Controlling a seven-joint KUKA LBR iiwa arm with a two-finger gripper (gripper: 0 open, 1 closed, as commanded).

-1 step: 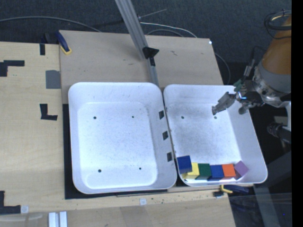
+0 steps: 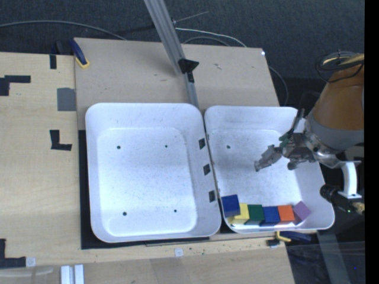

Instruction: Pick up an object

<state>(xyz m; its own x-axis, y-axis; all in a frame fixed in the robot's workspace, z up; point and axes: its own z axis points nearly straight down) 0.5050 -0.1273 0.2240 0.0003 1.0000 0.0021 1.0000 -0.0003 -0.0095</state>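
Your end effector [image 2: 267,158] hangs over the middle of the right bin [image 2: 249,118]; you cannot tell how wide it stands, and nothing shows in it. The row of blocks [image 2: 263,213] lies nearer, along the bin's near wall, its long axis running left-right.

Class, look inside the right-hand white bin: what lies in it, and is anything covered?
The right bin holds a row of blocks along its near wall: blue, yellow, green, blue, orange, purple. The hand hovers above, hiding some floor.
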